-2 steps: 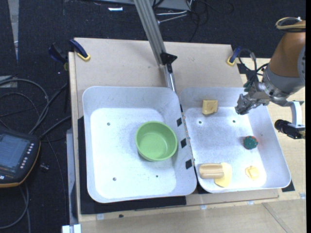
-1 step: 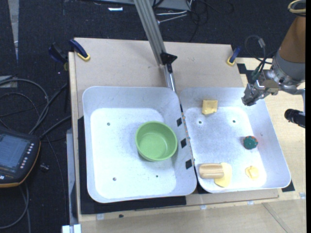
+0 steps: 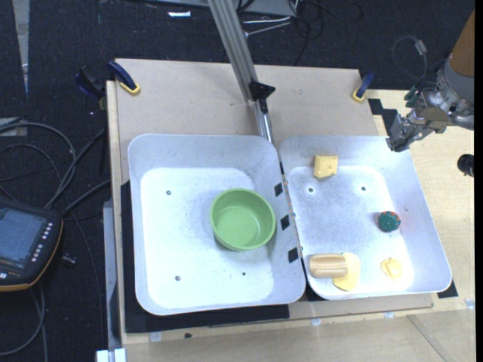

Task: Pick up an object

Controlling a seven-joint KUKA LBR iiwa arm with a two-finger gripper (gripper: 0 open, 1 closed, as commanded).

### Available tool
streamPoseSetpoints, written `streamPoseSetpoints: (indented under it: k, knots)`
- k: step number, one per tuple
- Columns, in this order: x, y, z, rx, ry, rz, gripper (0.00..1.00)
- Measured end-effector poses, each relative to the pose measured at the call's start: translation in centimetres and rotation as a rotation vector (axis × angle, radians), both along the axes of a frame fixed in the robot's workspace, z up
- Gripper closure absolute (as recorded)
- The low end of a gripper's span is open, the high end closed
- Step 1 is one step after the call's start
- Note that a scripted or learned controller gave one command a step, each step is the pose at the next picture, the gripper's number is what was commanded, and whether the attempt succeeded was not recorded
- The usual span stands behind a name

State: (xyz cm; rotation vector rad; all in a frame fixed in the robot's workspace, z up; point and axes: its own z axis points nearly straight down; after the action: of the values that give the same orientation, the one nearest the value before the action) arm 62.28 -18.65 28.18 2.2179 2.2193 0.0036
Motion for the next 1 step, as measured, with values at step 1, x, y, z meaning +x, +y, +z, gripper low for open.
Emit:
streamPoseSetpoints:
  k: [1]
  knots:
    - [-0.04, 4.79, -0.77, 0.002, 0.005, 0.003, 1.0]
